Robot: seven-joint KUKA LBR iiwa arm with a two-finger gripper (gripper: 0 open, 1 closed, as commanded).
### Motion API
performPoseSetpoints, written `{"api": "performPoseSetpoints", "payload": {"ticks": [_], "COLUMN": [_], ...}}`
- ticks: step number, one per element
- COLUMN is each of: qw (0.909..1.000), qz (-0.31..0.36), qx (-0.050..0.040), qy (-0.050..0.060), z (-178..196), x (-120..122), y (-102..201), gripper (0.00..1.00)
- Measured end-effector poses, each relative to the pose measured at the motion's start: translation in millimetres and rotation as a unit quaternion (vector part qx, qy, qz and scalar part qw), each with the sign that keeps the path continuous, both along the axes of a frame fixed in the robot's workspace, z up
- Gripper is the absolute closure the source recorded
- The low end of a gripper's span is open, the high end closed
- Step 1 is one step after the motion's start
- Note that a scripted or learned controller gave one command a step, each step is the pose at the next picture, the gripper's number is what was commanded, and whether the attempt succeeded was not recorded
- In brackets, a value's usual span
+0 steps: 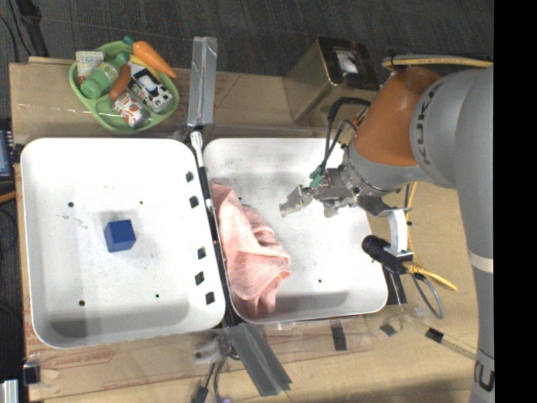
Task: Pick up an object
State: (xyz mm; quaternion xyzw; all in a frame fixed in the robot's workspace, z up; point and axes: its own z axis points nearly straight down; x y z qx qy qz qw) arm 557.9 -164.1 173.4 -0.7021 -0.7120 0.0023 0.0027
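A crumpled pink cloth (249, 252) lies along the left wall of the right bin (352, 300). A small blue cube (120, 234) sits in the middle of the left bin (50, 309). My gripper (312, 206) hangs over the middle of the right bin, a little to the right of the cloth's upper end and apart from it. Its fingers (292, 201) are spread open with nothing between them.
A green bowl (88, 99) of toy food stands beyond the left bin's far edge. A tan box (330, 72) sits behind the right bin. A grey divider bar (201, 74) runs between the bins. The arm covers the right bin's right side.
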Motion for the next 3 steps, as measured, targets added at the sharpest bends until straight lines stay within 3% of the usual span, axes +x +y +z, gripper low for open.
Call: {"api": "performPoseSetpoints", "payload": {"ticks": [1, 2, 3], "qw": [0.9993, 0.9992, 0.9842], "qz": [0.037, 0.040, 0.177], "qx": [0.0002, 0.0000, 0.0001], "qy": [-0.001, 0.000, -0.003], "z": [-82.4, -73.0, 18.6], "x": [-4.7, -4.6, 46.8], "y": [34.6, 34.7, 76.8], "gripper": [0.00, 1.00, 1.00]}}
